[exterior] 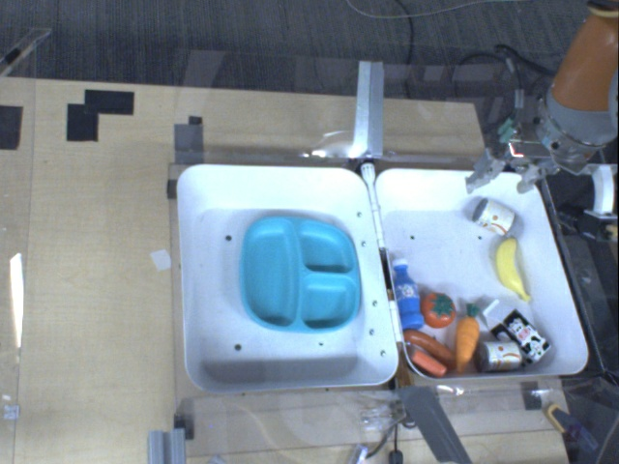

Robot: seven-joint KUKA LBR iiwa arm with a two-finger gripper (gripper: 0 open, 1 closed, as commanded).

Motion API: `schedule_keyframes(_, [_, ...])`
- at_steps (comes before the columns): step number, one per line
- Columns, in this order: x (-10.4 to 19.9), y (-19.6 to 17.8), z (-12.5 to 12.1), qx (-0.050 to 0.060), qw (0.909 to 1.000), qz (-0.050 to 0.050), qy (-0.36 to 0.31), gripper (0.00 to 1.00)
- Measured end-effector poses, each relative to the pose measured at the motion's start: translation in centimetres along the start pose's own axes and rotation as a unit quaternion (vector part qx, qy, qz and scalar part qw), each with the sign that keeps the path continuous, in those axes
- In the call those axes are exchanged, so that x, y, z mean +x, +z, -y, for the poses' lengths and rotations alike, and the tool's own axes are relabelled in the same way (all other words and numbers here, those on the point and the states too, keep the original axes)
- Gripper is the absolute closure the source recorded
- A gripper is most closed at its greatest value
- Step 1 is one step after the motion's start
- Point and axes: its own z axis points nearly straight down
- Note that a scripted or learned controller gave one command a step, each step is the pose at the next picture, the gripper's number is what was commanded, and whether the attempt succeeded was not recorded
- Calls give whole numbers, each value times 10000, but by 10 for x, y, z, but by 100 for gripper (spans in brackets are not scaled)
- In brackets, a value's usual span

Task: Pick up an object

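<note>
Nearest the camera, along the bottom edge of the right bin (561, 288), lies a crowded cluster: one bottle (404, 296) with a blue label, one tomato (438, 309), one carrot (466, 341), one sausage (429, 348), one can (500, 356) and one small black-and-white carton (523, 334), most of them touching their neighbours. A little further up, one banana (510, 268) lies alone near the right wall. Above it, one small white cup (493, 217) lies tipped on its side, with bare floor around it.

The left bin (198, 259) holds one blue divided plate (295, 272), sitting in its middle.

Furthest away, at the upper right of the frame, the gripper (504, 176) hangs above the top of the right bin, fingers spread apart and holding nothing.

The cup is the closest thing to the gripper and the likeliest target. A good pick would bring the fingers straight down over it, straddling its body across the narrow way, since a tipped cup can roll aside. The banana is an easy alternative; the tight cluster at the bottom invites collisions.
</note>
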Motion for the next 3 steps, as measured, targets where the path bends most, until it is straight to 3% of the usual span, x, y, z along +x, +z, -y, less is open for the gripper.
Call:
schedule_keyframes(1, [-24, 119, -17, 4, 10000, 2, -5, 0])
schedule_keyframes(2, [-22, 108, -19, -8, 10000, 11, -41, 100])
schedule_keyframes(3, [-11, 7, -19, -25, 9998, 7, -180, 100])
